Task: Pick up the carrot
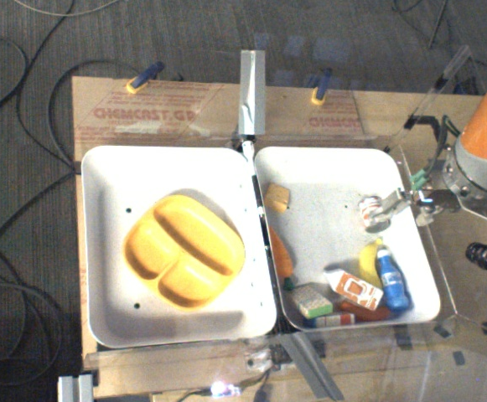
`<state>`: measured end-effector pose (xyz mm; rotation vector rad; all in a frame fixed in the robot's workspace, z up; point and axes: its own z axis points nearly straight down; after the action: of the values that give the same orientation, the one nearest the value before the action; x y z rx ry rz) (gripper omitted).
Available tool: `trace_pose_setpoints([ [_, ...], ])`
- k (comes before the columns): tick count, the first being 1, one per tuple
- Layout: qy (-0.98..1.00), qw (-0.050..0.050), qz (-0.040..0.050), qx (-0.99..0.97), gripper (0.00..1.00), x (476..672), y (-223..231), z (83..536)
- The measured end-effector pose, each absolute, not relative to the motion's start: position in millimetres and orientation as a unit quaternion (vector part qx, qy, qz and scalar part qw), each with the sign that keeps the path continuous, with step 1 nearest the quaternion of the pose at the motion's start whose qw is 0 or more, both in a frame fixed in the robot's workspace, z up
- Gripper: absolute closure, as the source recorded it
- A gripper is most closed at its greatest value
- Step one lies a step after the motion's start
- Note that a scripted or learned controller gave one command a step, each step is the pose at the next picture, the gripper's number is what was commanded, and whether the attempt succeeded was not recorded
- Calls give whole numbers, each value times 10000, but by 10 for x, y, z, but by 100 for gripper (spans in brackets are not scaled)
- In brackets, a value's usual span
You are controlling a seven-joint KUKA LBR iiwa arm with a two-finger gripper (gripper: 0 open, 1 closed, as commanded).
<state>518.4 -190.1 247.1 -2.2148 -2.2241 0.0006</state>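
The carrot (282, 256) is a small orange piece lying along the left wall of the right bin (327, 162), beside the divider. My gripper (375, 213) hangs over the right part of that bin, well to the right of the carrot and apart from it. Its tips look blurred and pale. Nothing shows between them.
The left bin (101, 224) holds a large yellow divided dish (184, 249). In the right bin lie a tan cube (277, 197), a yellow item (370, 262), a blue bottle (391, 281), an orange-white carton (357, 289), a green-grey block (312, 300) and a red item (362, 314).
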Motion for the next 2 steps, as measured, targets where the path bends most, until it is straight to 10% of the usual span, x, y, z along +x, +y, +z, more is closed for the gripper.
trace_pose_setpoints([
  [1,-7469,4,7,-6650,0,5024,-1632,2312],
  [2,-7651,27,5,-6439,0,4829,-1160,1130],
])
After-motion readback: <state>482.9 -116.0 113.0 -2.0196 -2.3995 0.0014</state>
